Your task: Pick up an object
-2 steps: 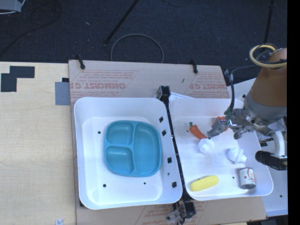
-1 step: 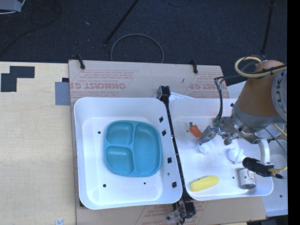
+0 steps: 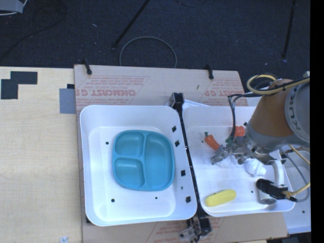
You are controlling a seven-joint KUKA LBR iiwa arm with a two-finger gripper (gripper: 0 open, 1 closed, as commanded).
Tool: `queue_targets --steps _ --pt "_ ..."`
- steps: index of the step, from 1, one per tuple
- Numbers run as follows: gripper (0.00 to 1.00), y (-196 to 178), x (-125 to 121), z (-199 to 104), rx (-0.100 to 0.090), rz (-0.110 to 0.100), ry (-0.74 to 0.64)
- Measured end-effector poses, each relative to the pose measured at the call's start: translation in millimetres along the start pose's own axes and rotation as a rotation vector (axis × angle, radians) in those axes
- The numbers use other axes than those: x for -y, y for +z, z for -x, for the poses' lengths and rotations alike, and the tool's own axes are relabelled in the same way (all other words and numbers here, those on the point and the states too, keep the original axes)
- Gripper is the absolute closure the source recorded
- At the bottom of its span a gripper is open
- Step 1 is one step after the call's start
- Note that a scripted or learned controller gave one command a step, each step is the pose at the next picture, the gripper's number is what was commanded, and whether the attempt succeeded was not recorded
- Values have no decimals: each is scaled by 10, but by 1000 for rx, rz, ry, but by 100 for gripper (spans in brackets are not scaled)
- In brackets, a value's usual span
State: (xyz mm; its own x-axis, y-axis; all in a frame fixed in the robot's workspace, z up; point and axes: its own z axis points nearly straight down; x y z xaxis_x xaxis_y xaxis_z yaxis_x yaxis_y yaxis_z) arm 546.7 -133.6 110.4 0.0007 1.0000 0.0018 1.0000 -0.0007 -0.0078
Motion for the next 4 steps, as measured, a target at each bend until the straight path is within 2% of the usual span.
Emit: queue_targets --steps 1,4 --pt "100 -123 -3 13 0 2 5" --pt "100 -1634 101 72 3 10 -1"
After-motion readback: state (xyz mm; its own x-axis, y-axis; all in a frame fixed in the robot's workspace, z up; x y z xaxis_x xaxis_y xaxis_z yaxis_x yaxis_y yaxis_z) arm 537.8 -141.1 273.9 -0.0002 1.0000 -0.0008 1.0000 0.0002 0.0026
